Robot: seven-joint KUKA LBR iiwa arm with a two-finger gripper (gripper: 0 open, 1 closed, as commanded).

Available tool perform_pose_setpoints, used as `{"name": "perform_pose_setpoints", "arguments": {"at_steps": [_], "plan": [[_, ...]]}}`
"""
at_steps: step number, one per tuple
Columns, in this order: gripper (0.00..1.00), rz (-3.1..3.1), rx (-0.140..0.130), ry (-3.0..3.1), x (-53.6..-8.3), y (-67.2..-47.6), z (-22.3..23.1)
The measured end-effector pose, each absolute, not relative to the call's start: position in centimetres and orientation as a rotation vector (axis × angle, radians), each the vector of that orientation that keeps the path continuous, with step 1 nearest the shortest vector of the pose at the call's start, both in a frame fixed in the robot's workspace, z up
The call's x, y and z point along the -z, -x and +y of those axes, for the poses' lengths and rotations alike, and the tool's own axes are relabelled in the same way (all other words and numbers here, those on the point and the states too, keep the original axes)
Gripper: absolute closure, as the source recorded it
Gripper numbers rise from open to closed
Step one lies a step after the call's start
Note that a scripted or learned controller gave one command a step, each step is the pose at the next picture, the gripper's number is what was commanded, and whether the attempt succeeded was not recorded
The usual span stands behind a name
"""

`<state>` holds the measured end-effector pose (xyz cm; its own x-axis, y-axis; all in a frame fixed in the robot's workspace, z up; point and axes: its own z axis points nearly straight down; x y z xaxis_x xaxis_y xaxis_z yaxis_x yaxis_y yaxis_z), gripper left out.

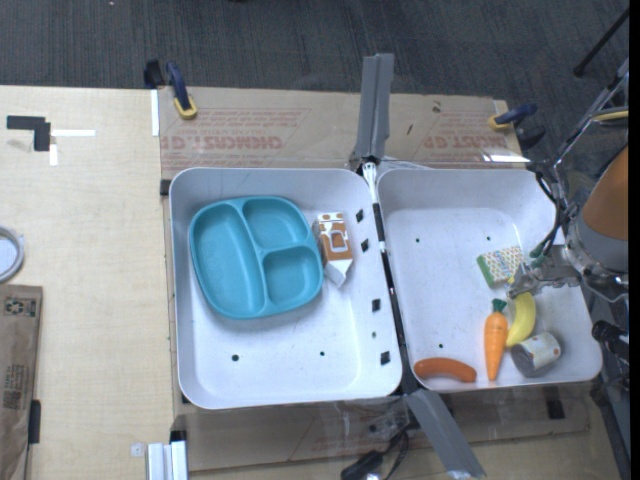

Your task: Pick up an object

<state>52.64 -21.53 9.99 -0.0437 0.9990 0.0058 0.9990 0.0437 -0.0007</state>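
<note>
Since the claw (522, 286) hangs just above the banana (521, 319), finger state impossible to tell, judge it a light, smooth, rigid toy; pinch across its middle.

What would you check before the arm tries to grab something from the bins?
1. Gripper is over a target: ok, it sits just above the banana in the right bin.
2. Fingers open enough: cannot tell.
3. Nothing held already: cannot tell.
4. Target stands free: not ok, the banana touches the carrot and lies close to the grey cylinder.
5. Other items out of the way: ok, the sausage lies apart, and the blue plate is in the left bin.
</note>
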Motion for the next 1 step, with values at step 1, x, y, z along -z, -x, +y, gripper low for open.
{"name": "perform_pose_setpoints", "arguments": {"at_steps": [1], "plan": [[1.00, -2.291, -0.003, 2.149, -21.19, -51.70, -13.80]]}}
